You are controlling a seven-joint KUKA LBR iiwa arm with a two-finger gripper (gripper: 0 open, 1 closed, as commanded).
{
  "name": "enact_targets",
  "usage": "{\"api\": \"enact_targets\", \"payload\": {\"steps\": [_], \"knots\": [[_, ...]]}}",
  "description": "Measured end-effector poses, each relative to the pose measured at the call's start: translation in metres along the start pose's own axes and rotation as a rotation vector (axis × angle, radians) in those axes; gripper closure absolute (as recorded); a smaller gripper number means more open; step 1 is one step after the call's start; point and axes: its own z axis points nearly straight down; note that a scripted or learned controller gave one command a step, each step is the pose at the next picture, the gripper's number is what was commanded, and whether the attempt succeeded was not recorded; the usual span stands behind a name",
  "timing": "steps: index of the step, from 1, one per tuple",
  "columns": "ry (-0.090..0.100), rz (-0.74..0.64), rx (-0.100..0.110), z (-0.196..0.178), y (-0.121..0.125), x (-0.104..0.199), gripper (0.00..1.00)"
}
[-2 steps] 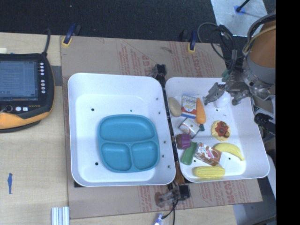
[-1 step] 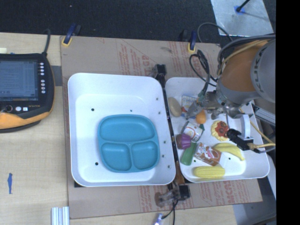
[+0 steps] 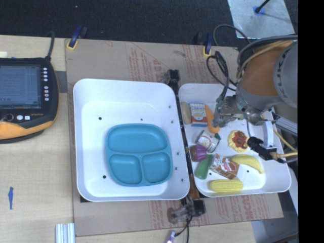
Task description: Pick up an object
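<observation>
My gripper point(image 3: 220, 117) hangs low over the back part of the right bin point(image 3: 283, 184), under the grey and orange arm. It is just above an orange carrot-like piece point(image 3: 213, 122) and next to a small white and orange carton point(image 3: 198, 112). Nearer the front lie a silver can point(image 3: 208, 142), a purple piece point(image 3: 199, 153), a green piece point(image 3: 202, 166), a red-brown packet point(image 3: 224, 166), a round red and yellow item point(image 3: 237, 140), a banana point(image 3: 248, 162) and a corn cob point(image 3: 226, 186). I see nothing held by the gripper.
The left bin point(image 3: 91, 105) holds a blue divided plate point(image 3: 137, 153). A tablet-like pendant point(image 3: 25, 97) with an orange edge lies on the bench at far left. Brown cardboard point(image 3: 131, 59) lies under both bins.
</observation>
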Motion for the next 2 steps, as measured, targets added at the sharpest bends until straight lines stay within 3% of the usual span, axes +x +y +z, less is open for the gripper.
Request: {"api": "enact_targets", "payload": {"steps": [1, 2], "knots": [[0.000, 0.001, 0.000, 0.000, 0.000, 0.000, 0.00], [0.004, 0.000, -0.003, 0.031, 0.031, -0.007, 0.00]]}}
